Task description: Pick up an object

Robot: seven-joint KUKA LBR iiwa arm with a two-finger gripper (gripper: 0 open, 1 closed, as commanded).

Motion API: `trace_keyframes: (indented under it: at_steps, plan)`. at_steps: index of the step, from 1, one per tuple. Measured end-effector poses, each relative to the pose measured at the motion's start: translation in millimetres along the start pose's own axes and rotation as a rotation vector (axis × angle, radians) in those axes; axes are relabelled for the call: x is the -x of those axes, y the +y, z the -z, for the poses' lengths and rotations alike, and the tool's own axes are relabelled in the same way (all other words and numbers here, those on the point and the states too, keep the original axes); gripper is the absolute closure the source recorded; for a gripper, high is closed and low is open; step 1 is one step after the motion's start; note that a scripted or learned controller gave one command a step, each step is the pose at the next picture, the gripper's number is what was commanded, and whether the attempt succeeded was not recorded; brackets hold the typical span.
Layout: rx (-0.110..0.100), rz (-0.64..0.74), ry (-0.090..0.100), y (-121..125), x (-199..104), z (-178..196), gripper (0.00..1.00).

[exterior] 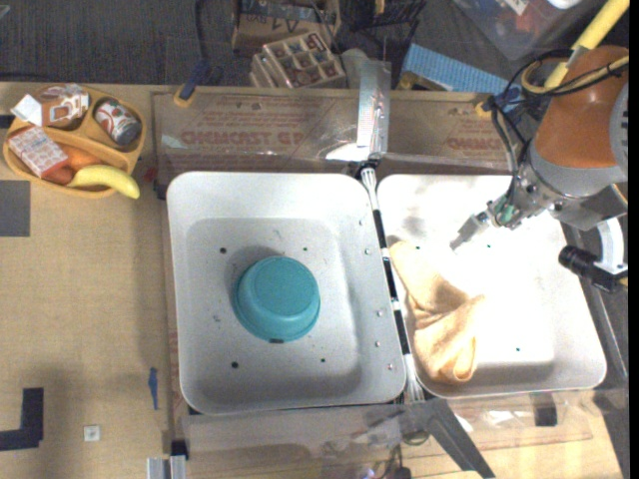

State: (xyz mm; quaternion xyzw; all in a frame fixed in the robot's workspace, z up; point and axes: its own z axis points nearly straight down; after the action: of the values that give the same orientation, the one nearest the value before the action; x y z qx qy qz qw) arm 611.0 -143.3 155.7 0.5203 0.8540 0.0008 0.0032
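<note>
A teal bowl (279,297) lies upside down in the middle of the left white bin (196,267). A crumpled tan cloth (444,322) rests along the left side of the right white bin (559,352), reaching its front wall. My gripper (465,236) hangs over the right bin's upper middle, pointing down-left from the grey wrist with the orange band (579,118). It is above and slightly right of the cloth's top corner, apart from it. Nothing shows in the gripper.
A yellow dish (60,173) with a banana and food packets stands on the bench at the far left. A cardboard strip (260,133) runs behind both bins. Boxes and cables lie beyond the bench's back edge.
</note>
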Motion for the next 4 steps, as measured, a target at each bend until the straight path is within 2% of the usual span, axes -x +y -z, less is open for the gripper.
trace_keyframes:
  at_steps: [1,2,3,4]
  plan:
    - [0.005,-0.023,-0.001,-48.7,-57.6,-65.2,0.0]
    - [0.01,-0.027,-0.003,-48.2,-56.0,-54.4,1.0]
    - [0.01,-0.027,-0.003,-48.3,-55.9,-54.4,0.0]
    - [0.014,-0.033,-0.007,-48.9,-53.4,-44.2,1.0]
